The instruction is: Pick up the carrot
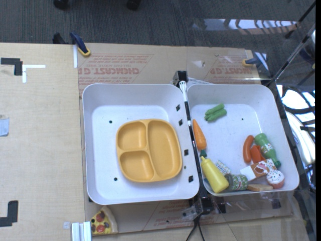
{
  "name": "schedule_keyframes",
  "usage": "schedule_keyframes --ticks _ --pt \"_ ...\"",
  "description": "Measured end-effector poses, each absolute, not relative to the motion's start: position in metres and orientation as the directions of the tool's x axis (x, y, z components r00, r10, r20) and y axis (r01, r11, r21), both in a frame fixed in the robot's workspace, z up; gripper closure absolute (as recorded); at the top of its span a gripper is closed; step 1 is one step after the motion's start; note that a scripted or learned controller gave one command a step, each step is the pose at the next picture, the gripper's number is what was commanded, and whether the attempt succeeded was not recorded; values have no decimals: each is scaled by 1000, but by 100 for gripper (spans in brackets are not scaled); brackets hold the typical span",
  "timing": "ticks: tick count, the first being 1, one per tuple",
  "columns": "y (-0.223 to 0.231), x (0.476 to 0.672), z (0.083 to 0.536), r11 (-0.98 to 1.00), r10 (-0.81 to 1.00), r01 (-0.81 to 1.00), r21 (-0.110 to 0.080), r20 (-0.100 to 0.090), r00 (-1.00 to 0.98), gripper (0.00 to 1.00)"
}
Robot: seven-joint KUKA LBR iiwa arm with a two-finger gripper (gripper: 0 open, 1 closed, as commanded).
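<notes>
Left of the carrot (199,135), the plate (149,150) sits in the left bin (95,134). The carrot lies untouched in the right bin (235,127), against the divider, just above the yellow bottle (214,175). Beans (215,112) lie up-right of it. The pick is not yet begun; the gripper's state cannot be told.

Two bins side by side: left bin (95,134) holds a three-compartment plate (149,149) about centre. Right bin (266,104): carrot (199,135) against the left wall, squeeze bottle (213,174) just in front of it, bean pods (215,112) toward the back, cluster of toy food (262,162) in the front-right corner. Toy pizza slice (102,223) on the bench in front of the left bin.
</notes>
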State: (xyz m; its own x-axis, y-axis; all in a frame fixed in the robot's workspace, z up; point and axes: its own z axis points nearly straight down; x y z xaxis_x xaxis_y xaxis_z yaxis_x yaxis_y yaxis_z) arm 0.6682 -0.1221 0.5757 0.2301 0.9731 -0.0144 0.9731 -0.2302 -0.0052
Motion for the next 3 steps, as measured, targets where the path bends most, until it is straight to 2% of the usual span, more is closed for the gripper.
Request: schedule_keyframes --ticks 1,2,3 --pt "-121 670 584 -227 974 974 -2 -17 227 100" --pt "-121 670 583 -227 974 974 -2 -16 227 0" --pt "-143 660 539 -614 789 789 -5 -4 614 0"
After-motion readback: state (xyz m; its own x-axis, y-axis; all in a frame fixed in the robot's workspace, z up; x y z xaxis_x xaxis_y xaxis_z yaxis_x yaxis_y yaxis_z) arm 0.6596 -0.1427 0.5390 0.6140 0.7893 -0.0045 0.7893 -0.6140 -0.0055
